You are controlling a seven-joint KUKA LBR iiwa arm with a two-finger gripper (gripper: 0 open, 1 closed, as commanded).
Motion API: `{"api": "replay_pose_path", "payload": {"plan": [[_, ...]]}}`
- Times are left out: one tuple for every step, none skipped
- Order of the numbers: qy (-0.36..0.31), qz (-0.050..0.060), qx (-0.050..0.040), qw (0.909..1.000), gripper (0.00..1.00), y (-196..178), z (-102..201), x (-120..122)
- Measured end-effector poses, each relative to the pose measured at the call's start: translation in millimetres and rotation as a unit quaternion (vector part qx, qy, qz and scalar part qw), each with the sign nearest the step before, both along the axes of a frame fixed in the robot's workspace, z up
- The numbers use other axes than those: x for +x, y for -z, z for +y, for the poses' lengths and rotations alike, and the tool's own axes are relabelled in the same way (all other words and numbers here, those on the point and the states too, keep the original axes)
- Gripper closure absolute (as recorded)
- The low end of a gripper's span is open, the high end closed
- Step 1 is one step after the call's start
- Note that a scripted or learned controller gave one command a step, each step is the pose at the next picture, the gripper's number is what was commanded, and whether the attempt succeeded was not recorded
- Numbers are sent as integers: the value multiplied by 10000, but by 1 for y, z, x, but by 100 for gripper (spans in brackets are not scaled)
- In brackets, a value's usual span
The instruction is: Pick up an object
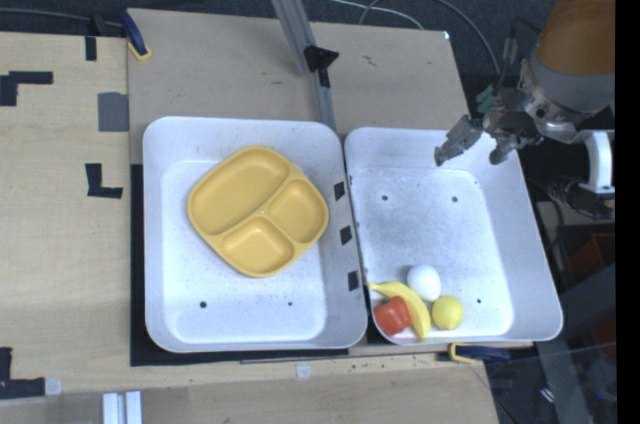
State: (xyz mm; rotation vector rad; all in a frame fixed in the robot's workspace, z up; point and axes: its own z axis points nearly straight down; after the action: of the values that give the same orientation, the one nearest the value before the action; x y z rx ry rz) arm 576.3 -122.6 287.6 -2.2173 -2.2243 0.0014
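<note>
Camera view: tool [475, 144] spread, empty; white ball [424, 281] well apart, near corner.

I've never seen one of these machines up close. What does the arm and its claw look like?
The arm is rounded and bulky, grey with a broad orange band above the wrist. Below that sits a pale grey wrist block with a small greenish part on its side. The gripper at the end has two slim, dark grey metal fingers. Thin dark cables loop near the top of the arm.
</note>
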Motion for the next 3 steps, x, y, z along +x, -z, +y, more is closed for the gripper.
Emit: {"api": "replay_pose_path", "payload": {"plan": [[1, -1, 1, 10000, 0, 0, 0, 0], [7, 31, 1, 10000, 0, 62, 7, 0], [10, 38, 0, 10000, 0, 126, 5, -5]]}}
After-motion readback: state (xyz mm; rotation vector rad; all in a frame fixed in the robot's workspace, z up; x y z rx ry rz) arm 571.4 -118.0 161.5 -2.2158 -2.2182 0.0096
